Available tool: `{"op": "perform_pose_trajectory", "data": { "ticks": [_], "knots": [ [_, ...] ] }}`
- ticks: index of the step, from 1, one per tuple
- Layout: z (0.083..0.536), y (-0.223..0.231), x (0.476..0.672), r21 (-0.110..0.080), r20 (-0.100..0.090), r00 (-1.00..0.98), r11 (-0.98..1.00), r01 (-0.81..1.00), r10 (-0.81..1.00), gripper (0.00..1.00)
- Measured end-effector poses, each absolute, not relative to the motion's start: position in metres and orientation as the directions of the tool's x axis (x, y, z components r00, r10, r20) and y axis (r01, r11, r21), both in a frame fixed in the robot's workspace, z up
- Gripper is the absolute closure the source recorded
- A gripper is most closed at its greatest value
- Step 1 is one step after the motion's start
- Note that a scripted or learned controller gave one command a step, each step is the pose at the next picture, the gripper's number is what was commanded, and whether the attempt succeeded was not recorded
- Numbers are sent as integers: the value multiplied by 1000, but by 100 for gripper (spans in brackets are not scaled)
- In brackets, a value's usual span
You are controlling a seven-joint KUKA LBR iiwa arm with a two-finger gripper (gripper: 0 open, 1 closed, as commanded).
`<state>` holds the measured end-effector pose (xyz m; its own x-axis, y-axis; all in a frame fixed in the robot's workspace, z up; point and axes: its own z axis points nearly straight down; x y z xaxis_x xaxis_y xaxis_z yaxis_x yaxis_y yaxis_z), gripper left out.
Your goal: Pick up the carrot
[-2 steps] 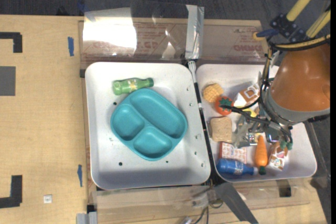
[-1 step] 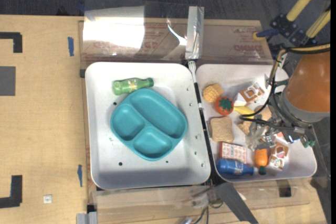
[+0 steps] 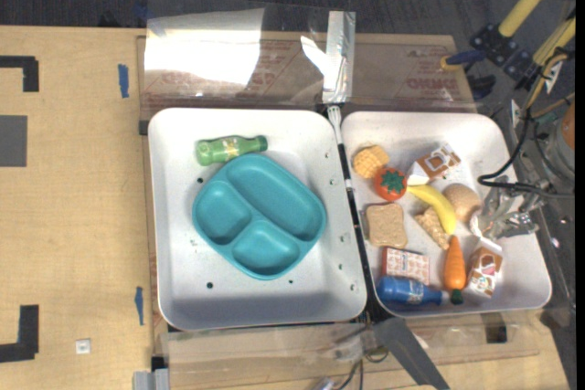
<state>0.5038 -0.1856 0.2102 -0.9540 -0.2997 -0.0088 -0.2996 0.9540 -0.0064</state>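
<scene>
The counter (image 3: 64,196) is light wood, with dark floor behind it. The left bin (image 3: 174,288) holds a blue plate (image 3: 259,213) with a green bottle (image 3: 230,148) at its 11 o'clock. The right bin (image 3: 521,279) is crowded. The carrot (image 3: 454,265) stands near its front edge, with a banana (image 3: 436,206) at 11 o'clock, a blue bottle (image 3: 409,291) at 8 o'clock and a small carton (image 3: 485,273) just beside it at 3 o'clock. The gripper (image 3: 508,216) sits at the carrot's 2 o'clock; I cannot tell how its jaws stand.
</scene>
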Motion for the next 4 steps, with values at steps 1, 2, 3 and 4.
{"op": "perform_pose_trajectory", "data": {
  "ticks": [1,2,3,4],
  "knots": [
    [203,-223,490,0,-4,-1000,1000,7,7,100],
    [197,-224,481,1,-5,-988,988,153,153,100],
    [225,-224,482,0,-10,-945,945,327,327,100],
    [242,-224,482,1,-11,-901,901,434,434,100]
  ]
}}
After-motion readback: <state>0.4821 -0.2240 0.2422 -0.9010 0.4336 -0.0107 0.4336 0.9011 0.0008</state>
